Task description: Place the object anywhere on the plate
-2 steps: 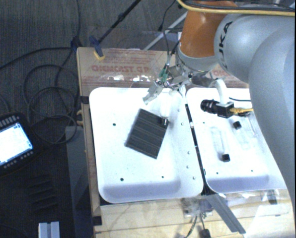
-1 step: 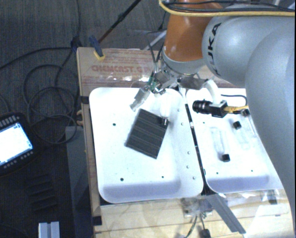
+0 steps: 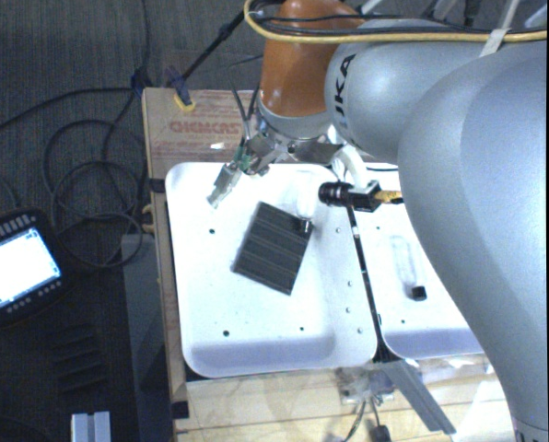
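Note:
A dark ribbed rectangular plate (image 3: 272,248) lies tilted in the middle of the left white bin (image 3: 256,343). In the right bin (image 3: 431,334) lies a slim, clear pen-like object (image 3: 406,263) with a black end toward the front. My gripper (image 3: 261,191) hangs over the far part of the left bin, just behind the plate's far edge, under the orange band of the wrist. Nothing shows in its grasp. The big grey arm hides much of the right bin.
A brown cardboard sheet (image 3: 196,127) lies behind the left bin. Black cables (image 3: 90,168) trail over the dark floor on the left, beside a lit handheld screen (image 3: 17,267). A black cable runs along the seam between the bins.

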Controlling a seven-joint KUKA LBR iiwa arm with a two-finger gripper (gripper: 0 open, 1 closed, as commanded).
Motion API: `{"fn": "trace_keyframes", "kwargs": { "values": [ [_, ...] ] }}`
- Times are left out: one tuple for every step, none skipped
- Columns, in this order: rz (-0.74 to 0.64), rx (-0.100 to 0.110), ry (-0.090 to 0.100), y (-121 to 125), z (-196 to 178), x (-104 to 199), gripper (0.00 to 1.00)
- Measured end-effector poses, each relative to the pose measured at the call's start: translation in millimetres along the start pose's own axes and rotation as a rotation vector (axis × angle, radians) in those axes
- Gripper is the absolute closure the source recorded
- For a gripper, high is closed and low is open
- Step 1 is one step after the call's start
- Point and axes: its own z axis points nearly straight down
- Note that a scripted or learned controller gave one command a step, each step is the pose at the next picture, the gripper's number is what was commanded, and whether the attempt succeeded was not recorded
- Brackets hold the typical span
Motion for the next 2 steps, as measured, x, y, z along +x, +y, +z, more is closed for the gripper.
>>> {"fn": "trace_keyframes", "kwargs": {
  "values": [
    [-0.619,-0.004,0.0,29,-21,44,0.0],
    [-0.116,0.0,0.002,51,3,89,0.0]
  ]
}}
